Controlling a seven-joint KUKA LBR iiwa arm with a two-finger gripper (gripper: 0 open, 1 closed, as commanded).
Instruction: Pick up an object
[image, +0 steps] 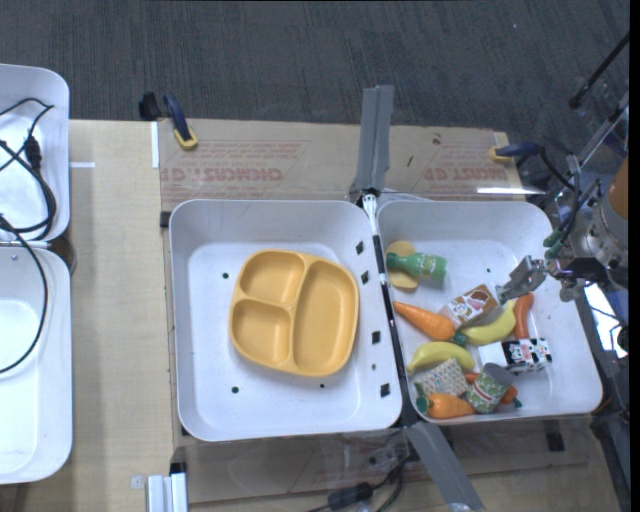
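The wooden surface (110, 300) carries 2 shallow white bins side by side. The left white bin (200, 400) holds 1 yellow plastic tray with 3 compartments (295, 312), lying flat near its middle. That tray is stiff, light and broad, so it looks awkward for a narrow 2-finger grasp except at its rim.

The right white bin (570, 395) holds the toy food. A green bottle-shaped toy (418, 264) lies on its side against a tan round piece (401, 280) near the divider. Below it lie an orange plastic carrot (427, 321), a yellow plastic banana (442, 355) and a second yellow banana (494, 328), beside a small brown carton (472, 302). A black-and-white cow-patterned carton (526, 354) sits further right.

These toys look light, hard and smooth, so the curved ones may slip; taking a banana or carrot across its narrow middle seems the best hold, and the boxy cartons offer flat sides.

The grey two-finger gripper (521, 276) hangs over the right bin, just above the upper banana; whether its fingers stand wide or narrow cannot be told.
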